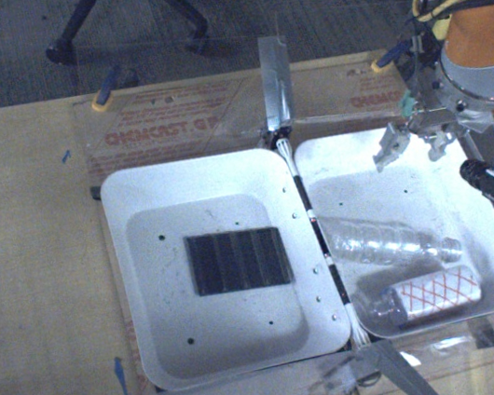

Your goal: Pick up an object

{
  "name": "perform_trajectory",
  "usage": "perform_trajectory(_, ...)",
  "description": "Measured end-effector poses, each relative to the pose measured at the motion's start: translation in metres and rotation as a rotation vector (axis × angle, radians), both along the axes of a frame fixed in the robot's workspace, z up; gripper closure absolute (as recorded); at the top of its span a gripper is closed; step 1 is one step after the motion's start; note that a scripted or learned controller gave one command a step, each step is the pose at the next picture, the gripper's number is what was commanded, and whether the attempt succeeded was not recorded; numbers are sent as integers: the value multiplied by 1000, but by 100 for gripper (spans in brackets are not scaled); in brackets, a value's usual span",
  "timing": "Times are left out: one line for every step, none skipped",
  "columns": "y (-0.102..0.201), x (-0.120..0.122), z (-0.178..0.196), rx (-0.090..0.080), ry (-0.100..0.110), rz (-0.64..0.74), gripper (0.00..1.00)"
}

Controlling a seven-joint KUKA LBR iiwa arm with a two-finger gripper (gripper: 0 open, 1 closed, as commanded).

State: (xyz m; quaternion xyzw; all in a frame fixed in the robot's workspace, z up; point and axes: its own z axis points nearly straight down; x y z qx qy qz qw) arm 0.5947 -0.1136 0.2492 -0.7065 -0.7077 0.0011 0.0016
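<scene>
A clear plastic bottle (390, 245) lies on its side across the middle of the right bin (355, 163). Below it, near the bin's front wall, lies a white tube with a red crisscross pattern (432, 294). A dark ribbed rectangular pad (238, 259) lies flat in the middle of the left bin (136, 211). My gripper (413, 143) hangs over the back right part of the right bin, above and behind the bottle, open, with nothing between its fingers.
A metal divider post (275, 83) stands behind the seam between the two bins. Clear sheeting with red lettering (163, 126) lies on the bench behind the bins. Chair legs (125, 15) stand on the floor beyond the bench.
</scene>
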Motion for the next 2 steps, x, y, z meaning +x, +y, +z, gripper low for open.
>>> perform_trajectory(11, -9, 97, -2, -5, -158, 0)
perform_trajectory(8, -87, 0, -1, -3, -206, 0)
